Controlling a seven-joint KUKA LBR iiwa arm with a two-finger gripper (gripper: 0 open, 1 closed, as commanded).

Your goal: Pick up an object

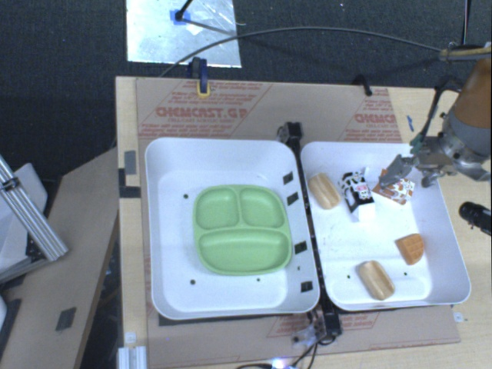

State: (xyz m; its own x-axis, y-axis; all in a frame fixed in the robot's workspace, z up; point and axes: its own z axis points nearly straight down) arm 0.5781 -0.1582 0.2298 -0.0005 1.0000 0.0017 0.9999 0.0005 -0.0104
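The gripper (411,169) hangs over the far right part of the right bin (446,241), reaching in from the right on the grey arm (470,133) with its orange band up near the top edge. Whether the jaws are apart or together I cannot tell from here; the metal parts blur into one another. Just below and touching the gripper's outline lies a small red and white packet (397,191), flat on the bin floor as far as I can see, but I cannot say that it sits between the jaws.

Beside the packet, toward the middle of the bin, is a little black and white cow toy (357,191). Further left, near the wall between the bins, lies a tan bread roll (324,191). Toward the near side, an orange-brown chunk (410,248) rests by the right wall, and another bread-like roll (377,279) lies near the front wall.

The left bin (173,206) holds a green divided plate (242,229) with three compartments, roughly at its centre. Both bins rest on a brown printed sheet (254,106) on the counter (84,229).
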